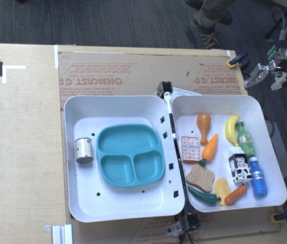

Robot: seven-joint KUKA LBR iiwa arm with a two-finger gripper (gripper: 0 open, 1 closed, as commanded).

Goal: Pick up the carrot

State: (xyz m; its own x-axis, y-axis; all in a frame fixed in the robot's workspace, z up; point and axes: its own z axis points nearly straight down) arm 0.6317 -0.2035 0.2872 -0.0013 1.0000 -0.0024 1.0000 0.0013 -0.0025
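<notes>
Approach has not begun: the jaws hang outside the bins, and I cannot tell whether they are open or closed. The carrot [210, 147] lies well apart, down-left of them, beside the bread [200, 177]; next they must travel over it and descend.

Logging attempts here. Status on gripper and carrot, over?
Gripper off to the right, outside the bins. Carrot untouched in right bin, between cracker box and banana. Nothing covering it.

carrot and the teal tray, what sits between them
In the camera view, a small red-and-white box lies just left of the carrot, then the rims where the two bins meet, before the teal tray.
</notes>
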